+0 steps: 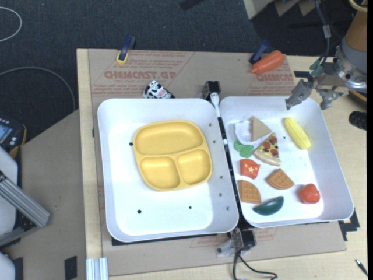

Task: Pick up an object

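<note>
Left bin: shallow white plastic, bears a yellow three-compartment plastic plate.
Right bin: shallow white plastic, holds all the toy food.
Arm: grey, reaches in from the right, above the right bin's far corner.
Gripper: two fingers spread apart, nothing between them, hovering over the bin's far rim.
Nearest target: yellow plastic corn cob, lying aslant just below the gripper, clear of its neighbours.
Advice: come straight down, fingers across the cob's narrow width, not its length.
Risk: round cob may roll out; the pizza slice and red tomato lie flatter or farther.
</note>
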